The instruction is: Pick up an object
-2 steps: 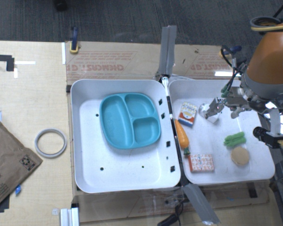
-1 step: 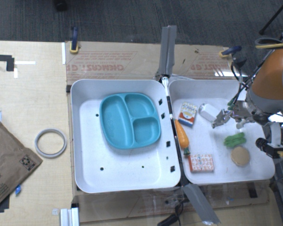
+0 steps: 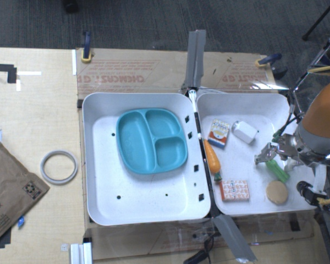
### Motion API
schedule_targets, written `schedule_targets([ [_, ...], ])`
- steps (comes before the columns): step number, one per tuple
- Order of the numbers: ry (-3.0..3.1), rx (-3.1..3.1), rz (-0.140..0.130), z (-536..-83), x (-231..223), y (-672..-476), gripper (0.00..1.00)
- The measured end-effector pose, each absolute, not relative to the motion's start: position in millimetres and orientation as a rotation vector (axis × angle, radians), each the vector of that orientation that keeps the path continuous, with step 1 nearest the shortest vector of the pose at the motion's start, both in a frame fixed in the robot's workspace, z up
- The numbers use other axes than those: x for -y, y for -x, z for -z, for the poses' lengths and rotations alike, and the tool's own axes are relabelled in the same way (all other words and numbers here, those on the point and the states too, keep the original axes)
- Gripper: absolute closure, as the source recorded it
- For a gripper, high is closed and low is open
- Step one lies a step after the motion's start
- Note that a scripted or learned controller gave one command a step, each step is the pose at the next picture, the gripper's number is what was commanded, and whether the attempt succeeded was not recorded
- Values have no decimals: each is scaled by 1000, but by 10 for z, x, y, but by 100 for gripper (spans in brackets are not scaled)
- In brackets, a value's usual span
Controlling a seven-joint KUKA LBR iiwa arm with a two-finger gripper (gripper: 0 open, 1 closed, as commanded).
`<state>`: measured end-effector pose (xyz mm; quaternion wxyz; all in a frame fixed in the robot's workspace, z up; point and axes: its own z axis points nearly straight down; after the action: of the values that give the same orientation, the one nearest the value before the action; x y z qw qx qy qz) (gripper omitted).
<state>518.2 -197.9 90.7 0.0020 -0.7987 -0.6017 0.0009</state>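
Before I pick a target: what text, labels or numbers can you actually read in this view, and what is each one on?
"CHEMC...": red print, upside down, on the cardboard sheet behind the left bin; the rest is blurred.
"BOX": on the brown cardboard box at the left edge; the letters above are cut off.
Small orange-and-white carton in the right bin: print too small to read.
Red-patterned packet: unreadable.

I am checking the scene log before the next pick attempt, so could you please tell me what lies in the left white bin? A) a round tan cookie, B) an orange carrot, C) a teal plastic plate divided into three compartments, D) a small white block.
C: the teal plastic plate divided into three compartments lies alone in the left white bin, while the other three items lie in the right white bin.
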Motion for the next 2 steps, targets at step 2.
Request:
schedule_targets([
  [2, 2623, 1728, -3, -2223, 1530, -5369, 100],
])
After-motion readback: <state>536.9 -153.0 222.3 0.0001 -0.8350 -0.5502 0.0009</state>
